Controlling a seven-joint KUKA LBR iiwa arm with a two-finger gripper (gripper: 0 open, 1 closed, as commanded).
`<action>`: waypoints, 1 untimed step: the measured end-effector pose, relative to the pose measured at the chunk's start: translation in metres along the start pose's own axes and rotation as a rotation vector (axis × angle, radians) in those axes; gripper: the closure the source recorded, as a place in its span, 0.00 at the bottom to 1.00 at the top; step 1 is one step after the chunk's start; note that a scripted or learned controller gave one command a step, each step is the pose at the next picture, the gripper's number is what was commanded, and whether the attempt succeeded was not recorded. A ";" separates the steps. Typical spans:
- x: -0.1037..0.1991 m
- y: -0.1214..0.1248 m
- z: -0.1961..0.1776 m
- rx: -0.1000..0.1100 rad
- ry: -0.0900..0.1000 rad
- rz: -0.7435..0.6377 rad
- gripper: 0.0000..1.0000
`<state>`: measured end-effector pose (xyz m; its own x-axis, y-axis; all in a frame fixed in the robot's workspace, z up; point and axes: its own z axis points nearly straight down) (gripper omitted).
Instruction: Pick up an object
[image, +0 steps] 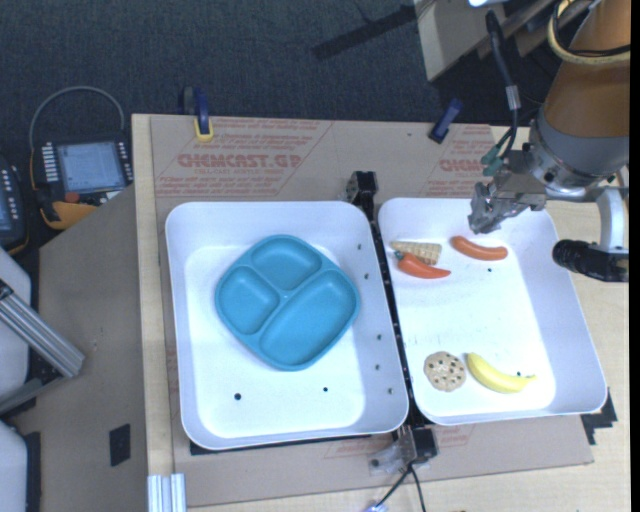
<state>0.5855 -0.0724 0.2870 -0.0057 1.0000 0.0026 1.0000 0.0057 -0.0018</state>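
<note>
My gripper (484, 222) hangs over the far part of the right bin (570, 330), just above and left of an orange-red sausage (480, 248). Nothing shows between its fingers. Left of the sausage lie a tan wedge of bread (417, 249) and a red-orange carrot (423, 267), touching each other. At the near end of the same bin sit a round cookie (445, 371) and a yellow banana (497, 374).
The left bin (190, 330) holds a blue divided plate (287, 300). A black clamp (362, 187) stands at the far end of the seam between the bins. A black fixture (590, 260) juts in at the right bin's right rim.
</note>
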 end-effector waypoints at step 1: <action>0.048 -0.014 0.005 0.001 0.000 0.000 1.00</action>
<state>0.5710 -0.0244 0.2821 -0.0055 1.0000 0.0023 1.0000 0.0055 -0.0030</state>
